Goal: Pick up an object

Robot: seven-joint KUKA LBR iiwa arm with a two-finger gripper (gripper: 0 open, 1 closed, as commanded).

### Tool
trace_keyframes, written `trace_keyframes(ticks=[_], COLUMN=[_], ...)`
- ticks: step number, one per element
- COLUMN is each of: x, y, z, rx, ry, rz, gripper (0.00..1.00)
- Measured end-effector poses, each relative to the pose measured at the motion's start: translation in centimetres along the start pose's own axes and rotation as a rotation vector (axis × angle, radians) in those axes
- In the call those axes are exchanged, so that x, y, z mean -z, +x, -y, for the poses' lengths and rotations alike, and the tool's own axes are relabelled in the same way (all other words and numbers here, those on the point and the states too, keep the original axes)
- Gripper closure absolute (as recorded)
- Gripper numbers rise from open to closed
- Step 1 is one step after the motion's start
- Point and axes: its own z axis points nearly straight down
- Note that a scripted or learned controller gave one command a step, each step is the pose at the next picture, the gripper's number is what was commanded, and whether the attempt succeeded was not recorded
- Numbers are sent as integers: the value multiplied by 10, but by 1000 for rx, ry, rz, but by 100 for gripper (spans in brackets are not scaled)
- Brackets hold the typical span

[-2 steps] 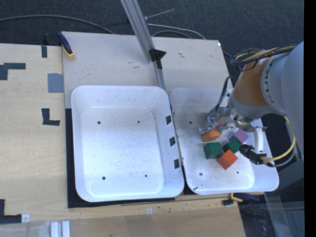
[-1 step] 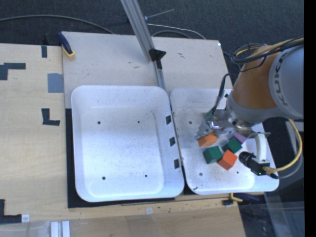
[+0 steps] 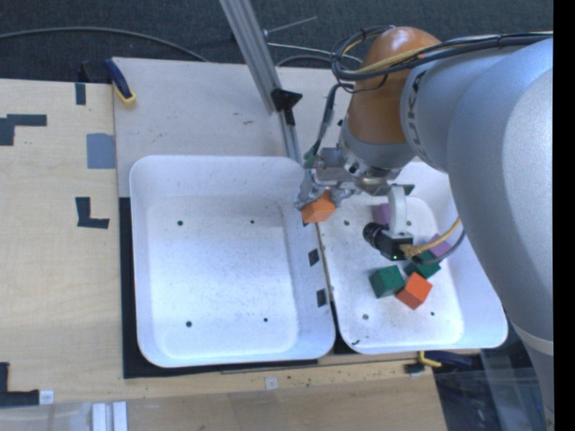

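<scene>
One orange block (image 3: 317,210) sits pinched between the fingers of the gripper (image 3: 316,203), at the frame's centre. It hangs above the seam between the two bins (image 3: 144,187), apart from a green block (image 3: 387,282) lower right.

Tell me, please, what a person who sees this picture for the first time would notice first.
The big grey arm with its orange band fills the right side, and its gripper hangs over the divide between the two bins. An orange block sits at the gripper's tip. In the right bin, a green block and another orange block lie close together.
</scene>
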Motion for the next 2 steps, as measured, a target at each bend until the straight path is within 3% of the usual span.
trace_keyframes(ticks=[1, 2], x=[0, 37], y=[-6, -21], z=[2, 29], rx=[-8, -10], ry=[4, 1], rz=[4, 3], gripper=[0, 0])
